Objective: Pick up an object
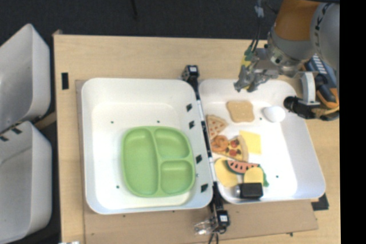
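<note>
Arm: the grey arm with an orange band (297,14) enters at two o'clock and slants down and leftward toward the right-hand bin.
Tool: the dark two-finger tool (245,84) hangs over the far rim of the right bin, at about twelve o'clock of that bin; whether it is open or closed cannot be told, and nothing shows between its tips.
Desk: a pale wooden desk (131,57) bearing two shallow white plastic bins side by side.
Left bin: the left white bin (108,117) holds a light green plastic plate with three compartments (157,161), lying toward five o'clock of the bin.
Right bin: the right white bin (297,157) holds toy food.
Nearest item: a tan square toast slice (240,111) lies just below the tool, at six o'clock from it, apart from it.
Other items: a white egg-shaped piece (274,114) at three o'clock of the toast; a pizza wedge (215,124), a yellow cheese square (250,142) and a watermelon slice (243,167) lie clustered toward seven o'clock of the bin.
</note>
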Motion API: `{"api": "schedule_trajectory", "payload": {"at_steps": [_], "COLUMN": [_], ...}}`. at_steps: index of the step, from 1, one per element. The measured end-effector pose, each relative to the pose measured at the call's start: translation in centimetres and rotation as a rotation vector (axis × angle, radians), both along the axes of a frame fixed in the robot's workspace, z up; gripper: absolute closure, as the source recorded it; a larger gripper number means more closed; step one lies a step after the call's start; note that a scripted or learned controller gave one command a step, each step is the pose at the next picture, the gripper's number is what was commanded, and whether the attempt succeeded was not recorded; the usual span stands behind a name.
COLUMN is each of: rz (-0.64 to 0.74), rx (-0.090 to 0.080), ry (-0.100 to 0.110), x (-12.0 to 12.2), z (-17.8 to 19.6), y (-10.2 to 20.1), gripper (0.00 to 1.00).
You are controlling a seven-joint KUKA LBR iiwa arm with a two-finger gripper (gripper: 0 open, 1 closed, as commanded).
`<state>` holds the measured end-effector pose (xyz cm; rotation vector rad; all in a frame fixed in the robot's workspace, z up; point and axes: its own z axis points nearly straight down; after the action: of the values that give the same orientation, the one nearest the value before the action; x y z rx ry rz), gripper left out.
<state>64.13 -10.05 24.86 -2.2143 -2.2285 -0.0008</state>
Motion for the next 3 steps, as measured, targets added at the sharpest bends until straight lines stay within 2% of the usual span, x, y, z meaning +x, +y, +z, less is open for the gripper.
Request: {"api": "schedule_trajectory", "payload": {"at_steps": [1, 2, 3], "rz": [-0.001, -0.001, -0.001], "rx": [-0.001, 0.0, -0.001], "ry": [0.003, 0.001, 0.001], "x": [1.2, 1.6, 3.1], "z": [-1.3, -0.4, -1.6], "y": [4.6, 10.2, 14.8], "gripper": [1.0, 1.0, 1.0]}}
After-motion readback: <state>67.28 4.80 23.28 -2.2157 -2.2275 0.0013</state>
